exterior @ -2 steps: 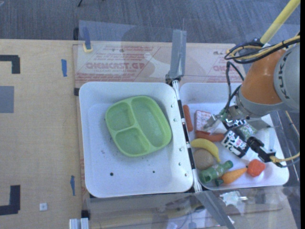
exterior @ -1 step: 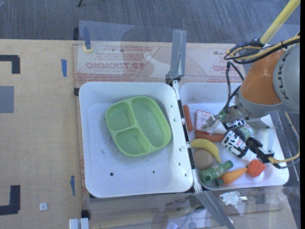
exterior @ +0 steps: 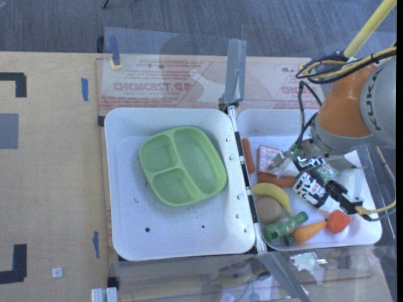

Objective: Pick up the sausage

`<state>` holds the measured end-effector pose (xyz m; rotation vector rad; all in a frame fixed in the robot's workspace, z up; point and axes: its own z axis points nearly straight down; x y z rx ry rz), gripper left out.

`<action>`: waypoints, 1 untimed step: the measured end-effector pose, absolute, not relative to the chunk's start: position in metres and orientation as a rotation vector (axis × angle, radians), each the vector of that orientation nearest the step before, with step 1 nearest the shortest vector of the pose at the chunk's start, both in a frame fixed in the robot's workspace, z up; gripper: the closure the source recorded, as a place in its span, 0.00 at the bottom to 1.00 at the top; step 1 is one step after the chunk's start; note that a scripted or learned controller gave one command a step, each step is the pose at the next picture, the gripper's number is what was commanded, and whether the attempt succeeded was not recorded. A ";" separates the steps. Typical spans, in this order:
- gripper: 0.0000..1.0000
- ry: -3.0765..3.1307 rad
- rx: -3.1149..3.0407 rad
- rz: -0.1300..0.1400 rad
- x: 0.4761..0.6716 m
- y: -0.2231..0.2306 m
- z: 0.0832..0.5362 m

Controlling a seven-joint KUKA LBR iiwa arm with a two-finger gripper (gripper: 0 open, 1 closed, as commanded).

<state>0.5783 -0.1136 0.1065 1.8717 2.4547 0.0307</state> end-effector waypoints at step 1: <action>0.00 2.472 1.839 0.035 0.568 -0.109 0.107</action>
